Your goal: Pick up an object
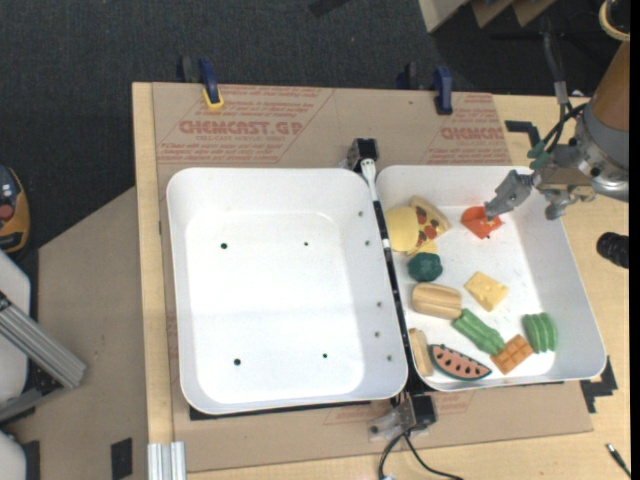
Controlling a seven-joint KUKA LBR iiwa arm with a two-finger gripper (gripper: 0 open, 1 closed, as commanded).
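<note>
Nothing is seen lifted yet: the gripper [497, 208] is lowered onto a red object [480, 222] at its tip, though whether it is gripped cannot be told.

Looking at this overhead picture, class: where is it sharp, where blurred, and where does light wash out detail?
Camera view: the left bin is bright, nearly washed out; the toy foods, such as the watermelon slice, are fairly sharp; the gripper looks soft beside the red piece; the floor behind is dim.
</note>
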